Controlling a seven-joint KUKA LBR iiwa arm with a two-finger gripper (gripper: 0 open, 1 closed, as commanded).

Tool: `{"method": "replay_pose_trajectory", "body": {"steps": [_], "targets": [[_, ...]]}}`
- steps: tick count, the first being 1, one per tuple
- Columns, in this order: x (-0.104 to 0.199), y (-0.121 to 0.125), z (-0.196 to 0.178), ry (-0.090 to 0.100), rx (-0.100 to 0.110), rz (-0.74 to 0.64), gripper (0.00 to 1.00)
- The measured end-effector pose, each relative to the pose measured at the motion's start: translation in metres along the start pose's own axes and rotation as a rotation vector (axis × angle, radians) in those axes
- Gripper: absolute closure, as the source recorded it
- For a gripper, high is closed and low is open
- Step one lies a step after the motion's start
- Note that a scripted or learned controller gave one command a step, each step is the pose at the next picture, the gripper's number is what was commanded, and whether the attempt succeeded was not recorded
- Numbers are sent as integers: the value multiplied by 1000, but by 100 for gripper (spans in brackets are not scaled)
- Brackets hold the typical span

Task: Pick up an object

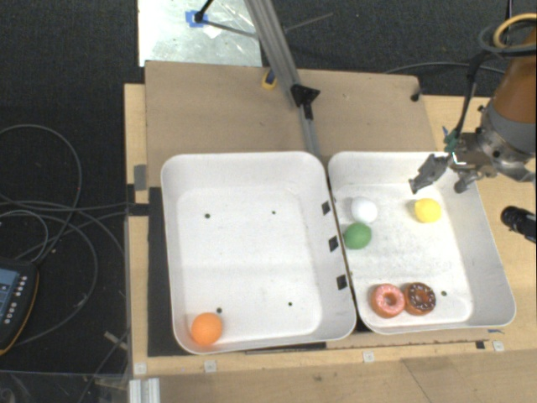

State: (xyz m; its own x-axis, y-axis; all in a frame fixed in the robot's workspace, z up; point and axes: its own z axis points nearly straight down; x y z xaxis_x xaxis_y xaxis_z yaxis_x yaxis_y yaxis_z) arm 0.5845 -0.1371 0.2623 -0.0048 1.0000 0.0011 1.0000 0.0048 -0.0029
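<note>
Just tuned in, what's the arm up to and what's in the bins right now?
The gripper hangs over the right bin, near its far edge, close to the yellow ball, with nothing between its fingers. That bin also holds a white ball, a green ball, a pink donut and a brown donut. The left bin holds an orange ball.
</note>
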Motion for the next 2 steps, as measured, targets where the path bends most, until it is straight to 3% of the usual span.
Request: {"method": "replay_pose_trajectory", "body": {"steps": [1, 2], "targets": [[0, 1, -2, -1, -4, 1, 0], [-10, 0, 54, 0, 1, 5, 0]]}}
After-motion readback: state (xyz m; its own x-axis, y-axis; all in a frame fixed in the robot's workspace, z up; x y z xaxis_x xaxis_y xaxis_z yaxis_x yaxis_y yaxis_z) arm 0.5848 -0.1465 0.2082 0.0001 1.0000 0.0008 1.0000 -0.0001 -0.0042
